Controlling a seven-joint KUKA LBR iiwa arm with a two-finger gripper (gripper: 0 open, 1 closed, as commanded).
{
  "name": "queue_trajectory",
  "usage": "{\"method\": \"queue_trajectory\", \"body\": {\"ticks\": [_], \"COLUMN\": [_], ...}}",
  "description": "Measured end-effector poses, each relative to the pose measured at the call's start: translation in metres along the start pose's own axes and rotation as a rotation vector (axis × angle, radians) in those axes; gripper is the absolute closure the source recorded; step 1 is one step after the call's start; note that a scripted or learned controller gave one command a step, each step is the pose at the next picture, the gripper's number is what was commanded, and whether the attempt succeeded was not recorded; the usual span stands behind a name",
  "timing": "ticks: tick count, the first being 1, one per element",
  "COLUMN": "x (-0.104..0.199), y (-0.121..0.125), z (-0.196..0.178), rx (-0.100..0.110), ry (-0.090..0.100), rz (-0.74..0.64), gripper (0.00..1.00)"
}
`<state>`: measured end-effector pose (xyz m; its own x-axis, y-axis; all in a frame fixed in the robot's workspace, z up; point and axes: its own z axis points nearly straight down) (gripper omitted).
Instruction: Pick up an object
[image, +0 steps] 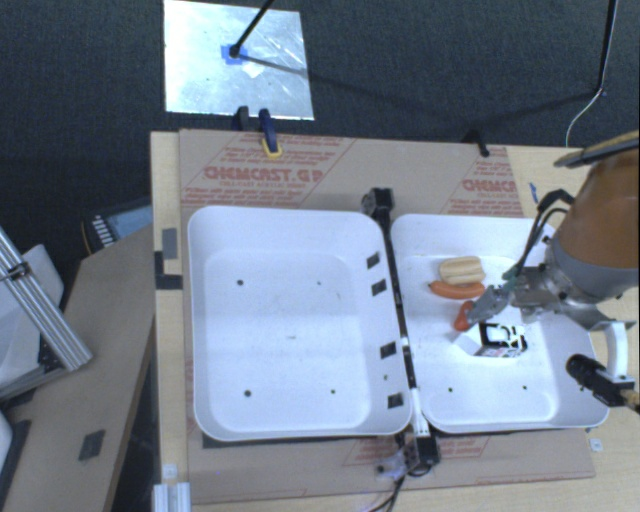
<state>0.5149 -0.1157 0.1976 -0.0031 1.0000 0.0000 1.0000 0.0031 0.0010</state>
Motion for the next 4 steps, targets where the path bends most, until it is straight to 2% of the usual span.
{"method": "queue_trajectory", "body": {"ticks": [1,2,3,4], "x": [0.017,-0.002,-0.048,0.005], "y": [-0.018,0.028,0.094,0.043], "z": [0.087,0.106,0.062,0.114], "rx": [-0.018,0.003,-0.011,0.002], "ry": [-0.003,0.001,-0.006,0.003], "rz": [0.003,0.002,0.0,-0.004], "gripper": [0.0,0.0,0.0,0.0]}}
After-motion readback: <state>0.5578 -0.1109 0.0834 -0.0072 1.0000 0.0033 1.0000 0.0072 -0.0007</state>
